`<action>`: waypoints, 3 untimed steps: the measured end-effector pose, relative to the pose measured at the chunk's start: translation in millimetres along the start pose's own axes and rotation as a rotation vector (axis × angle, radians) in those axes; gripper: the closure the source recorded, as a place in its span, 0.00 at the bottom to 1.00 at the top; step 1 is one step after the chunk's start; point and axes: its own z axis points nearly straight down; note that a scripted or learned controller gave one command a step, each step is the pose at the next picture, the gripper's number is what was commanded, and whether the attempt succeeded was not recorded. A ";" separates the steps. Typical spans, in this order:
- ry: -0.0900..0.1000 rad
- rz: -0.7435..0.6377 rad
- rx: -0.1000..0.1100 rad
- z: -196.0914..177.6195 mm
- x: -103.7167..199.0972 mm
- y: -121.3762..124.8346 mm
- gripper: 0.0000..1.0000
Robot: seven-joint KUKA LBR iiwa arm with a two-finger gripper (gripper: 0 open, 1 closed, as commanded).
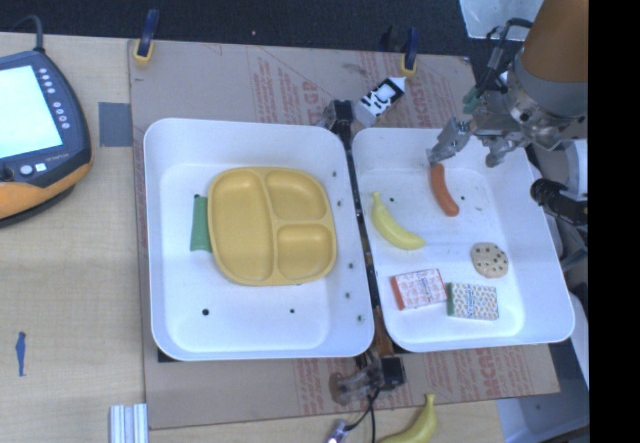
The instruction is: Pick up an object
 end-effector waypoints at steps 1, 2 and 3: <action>-0.003 0.001 0.003 79.2 -76.8 24.8 0.00; 0.000 -0.001 0.003 128.6 -36.8 48.2 0.00; 0.001 0.001 0.003 147.3 -75.0 41.0 0.00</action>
